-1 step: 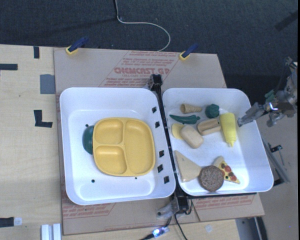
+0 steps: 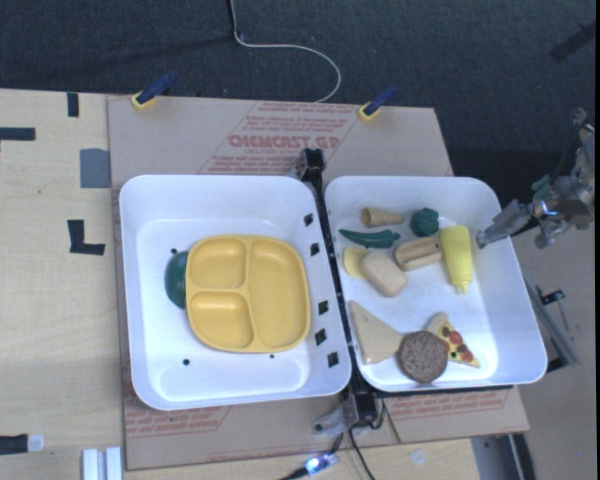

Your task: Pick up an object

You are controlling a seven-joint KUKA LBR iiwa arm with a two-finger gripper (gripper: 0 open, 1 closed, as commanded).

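Note:
The right bin (image 2: 500,358) holds several toy foods: a yellow squeeze bottle (image 2: 457,256), a tan bread roll (image 2: 385,274), a tan log (image 2: 417,253), a green pepper (image 2: 369,237), a dark green piece (image 2: 424,221), a small cone (image 2: 381,216), a pale cheese wedge (image 2: 373,334), a brown patty (image 2: 422,356) and a pizza slice (image 2: 454,342). My gripper (image 2: 510,220) hangs over the bin's right rim, just right of the yellow bottle, with nothing seen in it.
The left bin (image 2: 150,368) bears a yellow divided plate (image 2: 248,293) with a dark green object (image 2: 176,278) poking out under its left edge. Black clips (image 2: 310,163) join the bins at the middle wall. Both stand on a cardboard sheet (image 2: 280,133).

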